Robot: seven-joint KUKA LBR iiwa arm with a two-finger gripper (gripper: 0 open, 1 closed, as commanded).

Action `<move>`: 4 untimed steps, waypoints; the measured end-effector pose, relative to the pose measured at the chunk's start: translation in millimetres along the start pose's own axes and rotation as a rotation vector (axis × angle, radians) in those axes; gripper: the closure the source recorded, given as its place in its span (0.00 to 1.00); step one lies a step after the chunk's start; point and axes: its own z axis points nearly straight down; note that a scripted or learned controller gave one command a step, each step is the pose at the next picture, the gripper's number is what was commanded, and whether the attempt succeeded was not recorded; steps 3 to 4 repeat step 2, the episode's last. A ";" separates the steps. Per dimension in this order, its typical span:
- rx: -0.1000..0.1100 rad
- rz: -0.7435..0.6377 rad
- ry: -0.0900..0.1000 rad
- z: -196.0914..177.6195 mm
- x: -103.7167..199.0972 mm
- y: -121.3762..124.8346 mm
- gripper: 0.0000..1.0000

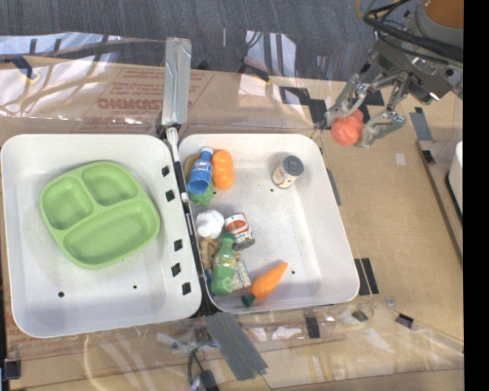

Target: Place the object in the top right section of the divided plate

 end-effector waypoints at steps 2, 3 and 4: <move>-0.002 -0.593 -0.002 23.8 -20.8 -40.7 1.00; -0.002 -0.593 -0.002 23.8 -20.8 -40.7 1.00; -0.002 -0.593 -0.002 23.8 -20.8 -40.7 1.00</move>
